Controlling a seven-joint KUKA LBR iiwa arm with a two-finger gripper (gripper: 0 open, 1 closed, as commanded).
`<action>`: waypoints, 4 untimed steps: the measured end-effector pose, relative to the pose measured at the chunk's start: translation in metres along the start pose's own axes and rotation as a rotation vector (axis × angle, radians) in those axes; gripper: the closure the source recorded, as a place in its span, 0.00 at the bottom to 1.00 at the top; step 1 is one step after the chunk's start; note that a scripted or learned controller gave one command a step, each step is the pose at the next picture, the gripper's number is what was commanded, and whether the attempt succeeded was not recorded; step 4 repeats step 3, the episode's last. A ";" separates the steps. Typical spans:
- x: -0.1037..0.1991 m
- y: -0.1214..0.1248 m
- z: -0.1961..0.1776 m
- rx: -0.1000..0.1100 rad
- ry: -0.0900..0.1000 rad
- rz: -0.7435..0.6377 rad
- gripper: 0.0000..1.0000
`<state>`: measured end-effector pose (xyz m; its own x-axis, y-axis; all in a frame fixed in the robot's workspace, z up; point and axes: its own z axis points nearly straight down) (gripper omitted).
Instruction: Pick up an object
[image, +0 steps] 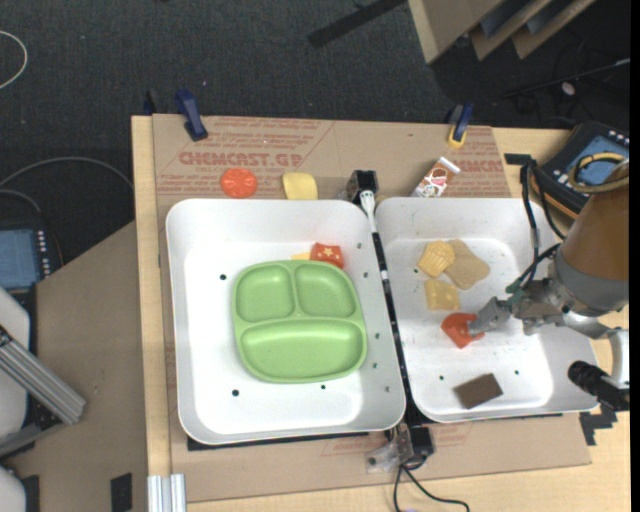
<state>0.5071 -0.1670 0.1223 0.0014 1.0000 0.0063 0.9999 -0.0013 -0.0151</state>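
Nearest the lens, a brown block (478, 390) is lying at the right bin's (530, 225) front — just behind it the gripper (487, 320) is reaching in from the right, its grip unreadable at this angle. Its tip is touching the red piece (459, 329), which is sitting immediately left; tan pieces (449, 268) are lying beyond.

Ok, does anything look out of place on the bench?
Yes. Three things lie outside the bins, on the cardboard behind them: an orange piece, a yellow piece and a small packet. Also, the green tray sits slightly askew in the left bin.
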 end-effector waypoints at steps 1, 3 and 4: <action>0.041 0.040 0.040 -0.014 -0.004 -0.007 0.00; 0.074 0.009 0.028 -0.015 -0.006 0.000 1.00; 0.074 0.009 0.028 -0.015 -0.006 0.000 1.00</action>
